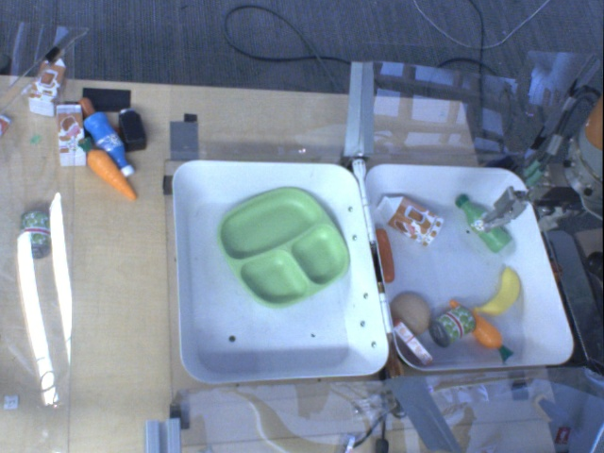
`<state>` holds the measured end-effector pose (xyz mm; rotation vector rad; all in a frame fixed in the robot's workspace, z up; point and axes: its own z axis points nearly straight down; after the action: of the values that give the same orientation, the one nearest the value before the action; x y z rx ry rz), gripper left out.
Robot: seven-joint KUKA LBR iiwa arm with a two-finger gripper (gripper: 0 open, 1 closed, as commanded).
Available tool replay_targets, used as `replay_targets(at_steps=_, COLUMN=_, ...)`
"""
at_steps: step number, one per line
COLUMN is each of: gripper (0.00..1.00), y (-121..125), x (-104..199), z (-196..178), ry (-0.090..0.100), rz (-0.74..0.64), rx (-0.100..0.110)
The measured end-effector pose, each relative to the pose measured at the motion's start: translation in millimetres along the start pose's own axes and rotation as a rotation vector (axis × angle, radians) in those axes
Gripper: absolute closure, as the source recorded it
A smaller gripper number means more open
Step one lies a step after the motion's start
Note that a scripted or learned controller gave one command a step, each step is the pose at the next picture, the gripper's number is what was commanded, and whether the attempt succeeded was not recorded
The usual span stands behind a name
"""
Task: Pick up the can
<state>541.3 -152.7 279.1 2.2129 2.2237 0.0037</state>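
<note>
Your arm [572,163] came in from the right side of the scene. You could see only a small part of it there, grey and dark, with a bit of the orange band [595,125] showing at the far right edge. The arm sat at the far right side, and it leaned down and to the left. Your gripper [500,210] stuck out at the end of it, pointing left and a little toward the near side. It looked thin and grey. It was too small and blurry for you to tell how its tip was set.
</note>
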Motion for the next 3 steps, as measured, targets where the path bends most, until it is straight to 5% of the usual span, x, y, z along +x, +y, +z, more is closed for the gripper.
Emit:
replay_targets(at_steps=1, gripper=0.00, y=-41, x=24, z=128, ry=0.002, rz=-0.295, rx=0.001)
replay_targets(at_steps=2, gripper=0.00, y=-47, x=38, z=182, ry=-0.008, rz=-0.560, rx=-0.021)
replay_targets(at_steps=3, gripper=0.00, y=-47, x=17, z=185, ry=-0.010, rz=-0.487, rx=-0.021)
